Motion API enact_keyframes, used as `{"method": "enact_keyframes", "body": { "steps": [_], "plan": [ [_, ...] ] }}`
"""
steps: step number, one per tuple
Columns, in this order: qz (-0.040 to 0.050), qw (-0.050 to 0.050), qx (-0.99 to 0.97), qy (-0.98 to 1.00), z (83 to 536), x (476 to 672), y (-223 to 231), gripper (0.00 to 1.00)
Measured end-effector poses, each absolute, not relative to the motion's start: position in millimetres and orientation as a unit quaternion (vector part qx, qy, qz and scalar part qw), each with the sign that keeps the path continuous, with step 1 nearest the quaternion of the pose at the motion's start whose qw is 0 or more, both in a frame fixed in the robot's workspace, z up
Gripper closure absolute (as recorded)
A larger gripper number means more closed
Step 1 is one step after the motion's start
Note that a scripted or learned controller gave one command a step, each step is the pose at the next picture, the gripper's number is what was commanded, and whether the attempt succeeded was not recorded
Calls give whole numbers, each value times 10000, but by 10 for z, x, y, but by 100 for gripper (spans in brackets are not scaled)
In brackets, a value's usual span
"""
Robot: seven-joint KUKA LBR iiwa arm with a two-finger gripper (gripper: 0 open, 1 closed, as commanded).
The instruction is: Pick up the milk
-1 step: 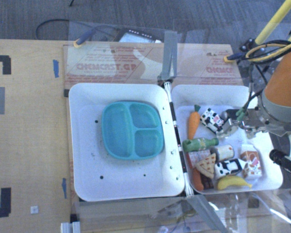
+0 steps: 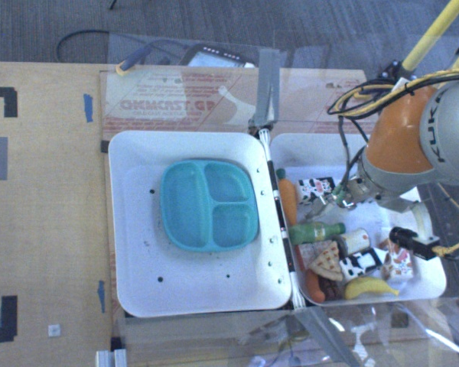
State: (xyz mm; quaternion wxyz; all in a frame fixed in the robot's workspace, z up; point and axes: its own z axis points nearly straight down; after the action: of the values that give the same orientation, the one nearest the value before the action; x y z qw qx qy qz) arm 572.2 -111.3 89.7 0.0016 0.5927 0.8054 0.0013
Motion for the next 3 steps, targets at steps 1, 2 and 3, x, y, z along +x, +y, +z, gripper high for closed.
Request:
{"method": "enact_keyframes", "body": {
  "steps": [1, 2, 3],
  "plan": [
    [12, 16, 5560, 8312, 859, 6253, -1161, 0],
    [-220, -246, 7531, 6571, 849, 6544, -1064, 0],
    [-201, -277, 7512, 6592, 957, 6555, -999, 100]
  ]
}}
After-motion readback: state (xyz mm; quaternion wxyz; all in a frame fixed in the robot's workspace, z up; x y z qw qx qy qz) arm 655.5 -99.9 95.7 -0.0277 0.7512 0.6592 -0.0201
